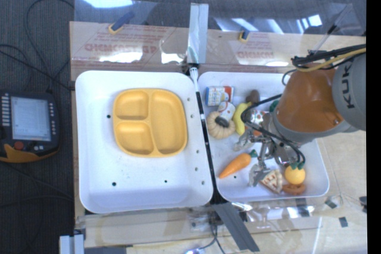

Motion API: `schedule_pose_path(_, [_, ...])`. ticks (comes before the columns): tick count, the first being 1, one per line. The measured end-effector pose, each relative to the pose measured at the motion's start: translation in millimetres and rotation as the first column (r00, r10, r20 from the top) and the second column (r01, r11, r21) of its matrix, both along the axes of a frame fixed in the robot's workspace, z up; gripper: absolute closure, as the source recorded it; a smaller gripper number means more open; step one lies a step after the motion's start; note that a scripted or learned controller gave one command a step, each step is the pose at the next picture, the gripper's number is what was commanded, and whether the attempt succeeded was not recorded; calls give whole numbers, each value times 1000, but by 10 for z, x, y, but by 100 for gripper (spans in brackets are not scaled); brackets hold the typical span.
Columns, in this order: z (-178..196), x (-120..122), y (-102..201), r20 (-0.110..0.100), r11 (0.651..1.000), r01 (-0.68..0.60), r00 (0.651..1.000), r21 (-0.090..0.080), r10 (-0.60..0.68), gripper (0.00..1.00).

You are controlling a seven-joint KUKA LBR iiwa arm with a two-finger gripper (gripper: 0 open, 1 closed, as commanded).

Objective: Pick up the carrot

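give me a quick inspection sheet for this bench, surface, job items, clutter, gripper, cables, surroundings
surface: two white bins side by side, left bin and right bin.
job's things: carrot lying in the right bin, not between the fingers.
clutter: yellow divided plate in the left bin; banana, can, donut, lemon, pizza slice in the right.
grippers: gripper low beside the carrot, finger state unclear.
cables: black cable on the floor.
surroundings: teach pendant, grey carpet.

Bench; two white bins
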State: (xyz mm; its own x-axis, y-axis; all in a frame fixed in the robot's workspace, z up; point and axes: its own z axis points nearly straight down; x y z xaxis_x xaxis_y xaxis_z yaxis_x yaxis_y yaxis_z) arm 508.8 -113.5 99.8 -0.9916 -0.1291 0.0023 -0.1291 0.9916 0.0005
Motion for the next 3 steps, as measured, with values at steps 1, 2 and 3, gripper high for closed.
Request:
schedule_pose_path(1, [-76, -93, 167, 20, 1000, -6, 1000, -7, 6, 0])
schedule_pose_path(2, [-82, -98, 205, 17, 982, 191, 982, 1, -191, 0])
schedule_pose_path(3, [29, -71, 210, 25, 982, 189, 982, 0, -189, 100])
